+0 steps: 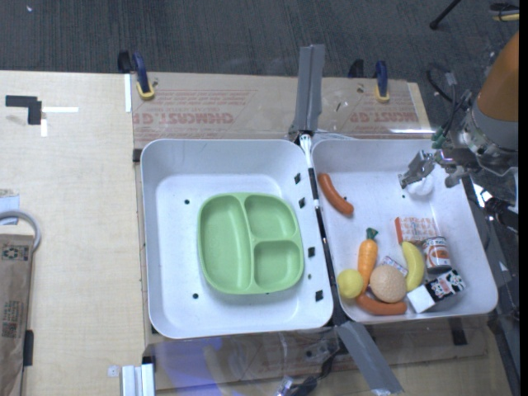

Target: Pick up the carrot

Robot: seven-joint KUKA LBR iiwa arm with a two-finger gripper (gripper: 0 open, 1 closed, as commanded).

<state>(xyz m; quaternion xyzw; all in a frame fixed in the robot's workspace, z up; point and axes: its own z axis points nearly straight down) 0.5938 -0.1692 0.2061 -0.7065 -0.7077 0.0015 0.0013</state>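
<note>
One carrot (367, 255) in the right bin (483, 254), beside one lemon (350, 283), below one of two sausages (336, 195). Tool (431, 170) over the same bin's upper right; grip unclear.

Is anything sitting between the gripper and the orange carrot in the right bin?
Nothing visible does. The gripper hangs over bare bin floor; the orange carrot lies lower left, beside the yellow lemon.
</note>
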